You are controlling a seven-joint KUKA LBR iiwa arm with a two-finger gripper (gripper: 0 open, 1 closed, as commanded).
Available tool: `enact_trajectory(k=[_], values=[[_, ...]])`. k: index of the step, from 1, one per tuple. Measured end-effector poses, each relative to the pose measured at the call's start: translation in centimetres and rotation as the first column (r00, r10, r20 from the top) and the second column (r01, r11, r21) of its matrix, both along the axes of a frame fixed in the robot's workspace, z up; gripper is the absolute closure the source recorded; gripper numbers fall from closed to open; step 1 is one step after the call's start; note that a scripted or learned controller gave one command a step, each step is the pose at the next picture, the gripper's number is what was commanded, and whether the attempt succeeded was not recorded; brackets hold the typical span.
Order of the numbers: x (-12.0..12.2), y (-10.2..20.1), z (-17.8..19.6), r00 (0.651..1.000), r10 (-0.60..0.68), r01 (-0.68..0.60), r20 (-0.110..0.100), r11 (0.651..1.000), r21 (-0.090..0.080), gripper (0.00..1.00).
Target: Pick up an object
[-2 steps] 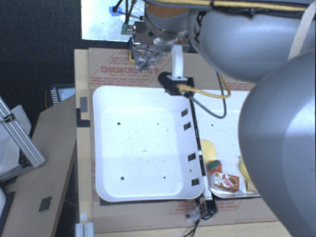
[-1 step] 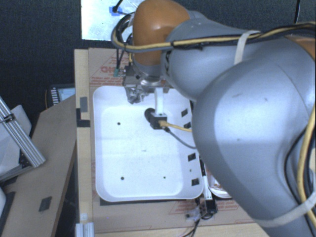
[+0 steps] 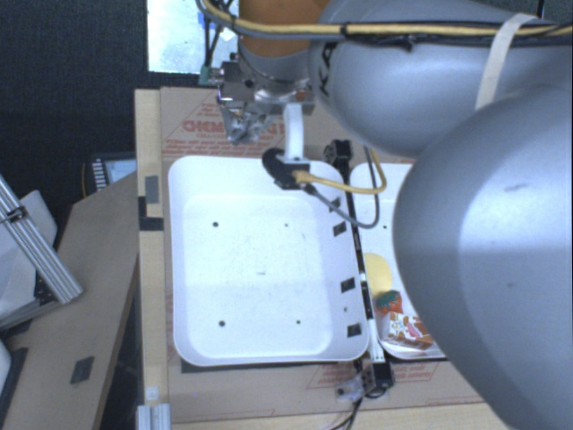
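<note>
Camera view, read from the left: a brown bench (image 3: 152, 267) carries the left white bin (image 3: 260, 258), whose floor is bare apart from a few small dark dots. Above that bin's far edge, near the bench's far edge, hangs the gripper (image 3: 246, 131), a blurred metal cluster below the orange band (image 3: 277, 12); whether its jaws are spread or pressed together cannot be told, and nothing can be seen between them. A black cable (image 3: 354, 240) runs along the divide between the bins. Further right, the right white bin (image 3: 380, 231) is largely covered by the grey arm (image 3: 466, 150); near its front edge lie a yellow object (image 3: 380, 271) and a red and white packet (image 3: 405, 328), touching or overlapping.
</note>
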State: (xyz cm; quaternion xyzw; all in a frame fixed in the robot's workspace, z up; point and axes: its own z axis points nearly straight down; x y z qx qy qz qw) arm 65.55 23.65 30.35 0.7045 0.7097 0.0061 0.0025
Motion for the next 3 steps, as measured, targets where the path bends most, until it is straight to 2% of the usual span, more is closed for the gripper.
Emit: enact_trajectory(k=[1,2,3], values=[[1.0,-2.4,-20.1,1.0,-0.009,0.009,-0.024,1.0,-0.01,1.0],[1.5,-7.2,-11.9,1.0,-0.01,0.01,-0.004,1.0,-0.005,1.0],[1.4,-6.8,-11.2,1.0,-0.003,0.003,-0.007,1.0,-0.004,1.0]])
